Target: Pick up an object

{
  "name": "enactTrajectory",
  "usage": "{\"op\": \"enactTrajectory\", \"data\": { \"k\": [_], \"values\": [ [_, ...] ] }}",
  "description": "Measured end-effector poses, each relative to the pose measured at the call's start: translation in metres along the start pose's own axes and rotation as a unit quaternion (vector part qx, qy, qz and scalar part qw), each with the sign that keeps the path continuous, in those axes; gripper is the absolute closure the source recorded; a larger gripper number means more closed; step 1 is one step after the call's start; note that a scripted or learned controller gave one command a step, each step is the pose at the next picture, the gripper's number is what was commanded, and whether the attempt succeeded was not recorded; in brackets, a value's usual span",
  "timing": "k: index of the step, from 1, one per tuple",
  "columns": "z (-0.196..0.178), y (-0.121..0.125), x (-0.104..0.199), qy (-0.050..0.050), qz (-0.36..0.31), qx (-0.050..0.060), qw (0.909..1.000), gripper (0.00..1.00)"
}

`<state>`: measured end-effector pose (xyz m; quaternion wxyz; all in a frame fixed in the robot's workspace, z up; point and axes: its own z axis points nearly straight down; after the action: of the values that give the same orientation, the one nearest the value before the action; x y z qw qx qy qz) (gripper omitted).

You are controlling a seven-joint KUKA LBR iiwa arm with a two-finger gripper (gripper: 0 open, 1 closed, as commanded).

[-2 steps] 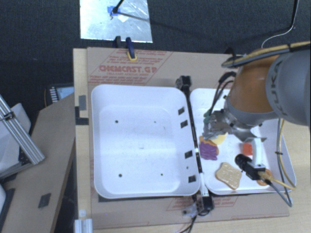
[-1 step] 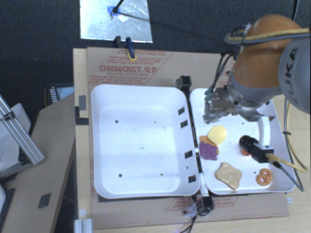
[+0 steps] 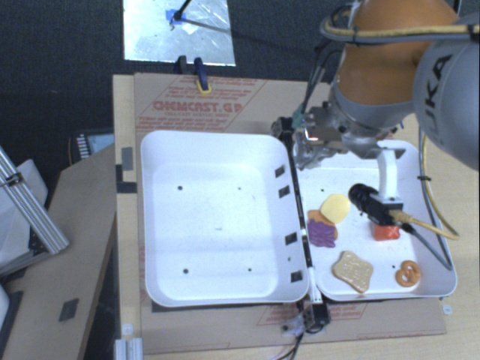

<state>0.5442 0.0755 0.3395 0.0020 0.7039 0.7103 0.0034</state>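
If reading from the near rim outward, find first a toast slice (image 3: 351,271) and a pretzel (image 3: 407,274), both flat on the floor of the right bin (image 3: 379,289) and apart from each other. Farther in, note a purple piece (image 3: 322,234) touching a yellow piece (image 3: 336,208), with a red block (image 3: 386,232) off to their right. Take any of these as the object to lift; judge the yellow piece handiest, being closest to the gripper (image 3: 309,154). Beyond them, see that gripper low over the bin's far-left corner, just beside the wall shared with the left bin (image 3: 148,201). Cannot tell whether released or clenched. Expect the coming move to run toward the camera and slightly rightward. Cannot make out a clear long axis on the yellow piece: looks rounded. Read "KA" on the grey arm (image 3: 450,103). Farthest, read "CHEMCAST GP" in red on the brown board (image 3: 255,88) under the bins.
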Motion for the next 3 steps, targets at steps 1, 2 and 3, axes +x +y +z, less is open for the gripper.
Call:
{"op": "enactTrajectory", "data": {
  "k": [1, 2, 3],
  "values": [
    [-0.163, -0.057, 0.034, 0.003, 0.000, -0.006, 1.0000, 1.00],
    [-0.198, -0.056, 0.082, 0.001, 0.000, 0.001, 1.0000, 1.00],
    [-0.195, -0.033, 0.144, 0.000, 0.000, 0.003, 1.0000, 1.00]
  ]
}}
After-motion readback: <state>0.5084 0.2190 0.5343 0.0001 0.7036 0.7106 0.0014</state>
